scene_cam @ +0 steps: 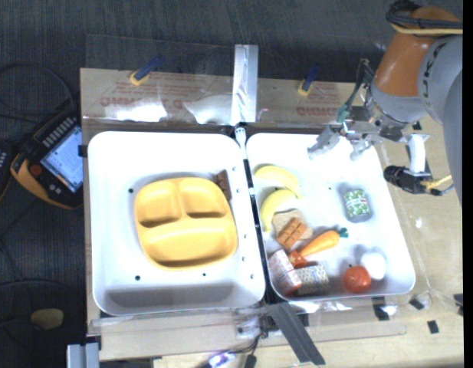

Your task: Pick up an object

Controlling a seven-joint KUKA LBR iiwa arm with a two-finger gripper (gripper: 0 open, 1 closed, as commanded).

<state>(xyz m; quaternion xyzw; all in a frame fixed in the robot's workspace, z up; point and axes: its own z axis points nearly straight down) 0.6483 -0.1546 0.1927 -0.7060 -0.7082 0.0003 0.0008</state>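
Note:
My gripper (340, 144) hangs over the far end of the right bin (397, 228), its two fingers spread apart with nothing between them. Below it in that bin lie two yellow banana pieces (275, 177), a toast slice (290, 231), an orange carrot (322, 242), a green-and-white packet (357, 204), a red tomato (357, 279), a white egg (373, 264) and a small printed box (299, 275). The packet is the nearest item, a little below the right finger. The gripper touches none of them.
The left bin (106, 205) holds a yellow divided tray (186, 219) with a small brown piece (221, 181) at its far right corner. A metal post (245, 83) stands behind the ridge between the bins. A handheld pendant (52, 163) lies off the bench at left.

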